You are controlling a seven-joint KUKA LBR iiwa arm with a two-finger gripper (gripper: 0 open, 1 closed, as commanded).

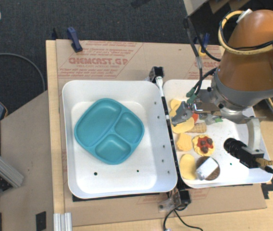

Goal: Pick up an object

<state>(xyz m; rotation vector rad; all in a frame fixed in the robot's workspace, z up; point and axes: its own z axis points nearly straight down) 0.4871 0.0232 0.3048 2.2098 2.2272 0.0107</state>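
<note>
Yellow piece (pixel 184 126) is lying by the left wall of the right bin (pixel 232 177), gripper (pixel 181 111) hanging over it, can't tell if jaws are clenched. Neighbouring pieces (pixel 184 142) crowding it could spoil the grab.

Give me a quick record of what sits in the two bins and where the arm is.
left bin: one teal plate with three sections
right bin: yellow pieces, red-topped piece, grey-brown round thing
tool: over the right bin's left side, close above the yellow pieces
holding anything: cannot tell
</note>
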